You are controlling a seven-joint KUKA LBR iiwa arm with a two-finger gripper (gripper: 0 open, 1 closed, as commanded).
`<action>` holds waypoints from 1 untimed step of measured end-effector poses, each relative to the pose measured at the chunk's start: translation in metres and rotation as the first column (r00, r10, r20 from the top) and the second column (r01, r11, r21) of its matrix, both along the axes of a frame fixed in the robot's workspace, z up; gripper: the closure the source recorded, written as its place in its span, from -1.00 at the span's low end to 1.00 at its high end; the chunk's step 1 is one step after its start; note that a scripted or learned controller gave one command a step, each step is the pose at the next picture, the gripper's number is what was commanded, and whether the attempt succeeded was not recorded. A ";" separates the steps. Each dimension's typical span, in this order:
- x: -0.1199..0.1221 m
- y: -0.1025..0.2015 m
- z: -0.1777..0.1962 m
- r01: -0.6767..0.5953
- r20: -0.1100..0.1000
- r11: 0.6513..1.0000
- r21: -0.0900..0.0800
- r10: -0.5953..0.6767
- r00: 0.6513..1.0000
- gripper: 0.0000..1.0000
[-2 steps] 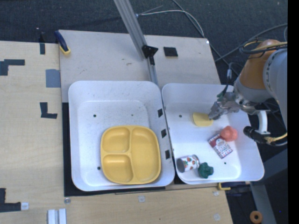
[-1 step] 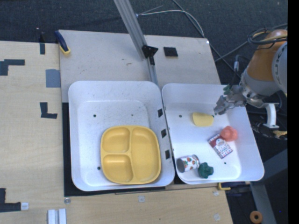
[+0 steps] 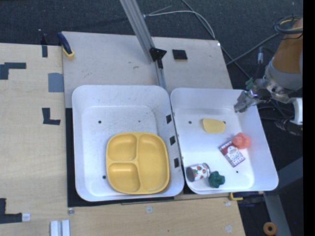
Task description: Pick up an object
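The right bin (image 3: pixel 197 104) holds a pale yellow rounded piece (image 3: pixel 213 126), an orange-red lump (image 3: pixel 241 141), a small red and white packet (image 3: pixel 232 154), a small white can with a red label (image 3: pixel 198 172) and a green item (image 3: pixel 216 180). My gripper (image 3: pixel 242 102) hangs over the right bin's far right rim, up and to the right of the yellow piece. Nothing shows between its fingers.
The left bin (image 3: pixel 86 107) holds a yellow divided plate (image 3: pixel 138 162). A metal pole (image 3: pixel 140 26) slants up from the gap between the bins. Cables run across the dark floor behind. Tape marks dot the wooden bench on the left.
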State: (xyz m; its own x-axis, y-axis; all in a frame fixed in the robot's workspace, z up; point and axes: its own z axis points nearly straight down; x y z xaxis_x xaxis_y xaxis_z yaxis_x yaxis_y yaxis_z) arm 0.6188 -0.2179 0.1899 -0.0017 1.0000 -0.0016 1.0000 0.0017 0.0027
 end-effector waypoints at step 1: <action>0.001 0.001 0.029 0.000 -0.002 1.000 0.001 0.000 1.000 1.00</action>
State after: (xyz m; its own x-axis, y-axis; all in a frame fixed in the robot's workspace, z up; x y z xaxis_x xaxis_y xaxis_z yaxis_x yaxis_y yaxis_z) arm 0.6193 -0.2173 0.2185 -0.0020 1.0000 -0.0004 1.0000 0.0020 0.0011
